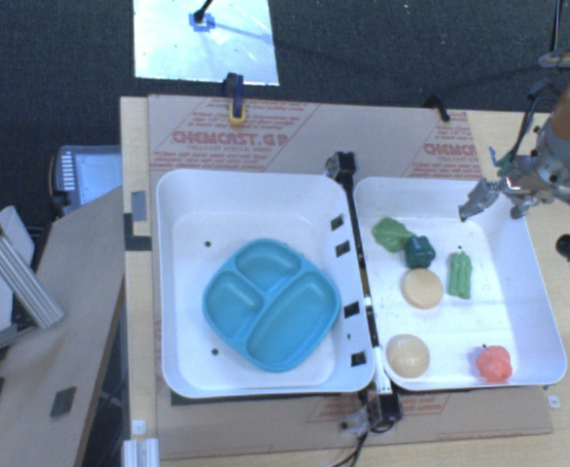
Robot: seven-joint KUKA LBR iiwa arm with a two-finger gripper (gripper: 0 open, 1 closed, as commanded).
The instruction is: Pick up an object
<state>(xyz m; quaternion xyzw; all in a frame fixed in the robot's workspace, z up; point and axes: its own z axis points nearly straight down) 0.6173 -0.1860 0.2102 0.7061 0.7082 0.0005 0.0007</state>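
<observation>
White right bin (pixel 533 290) held every object untouched; the pincer (pixel 494 200) hovered over its far edge, prongs apart and empty, nothing picked yet.

Bright, even overhead light w/ a cool bluish cast. Both white bins (pixel 256 188) near blown out, walls lose detail. Glare on the metal sheet (pixel 205 27) behind the bins. Shadows soft, short. Overall slightly soft; arm right of bins smeared w/ blur.
</observation>
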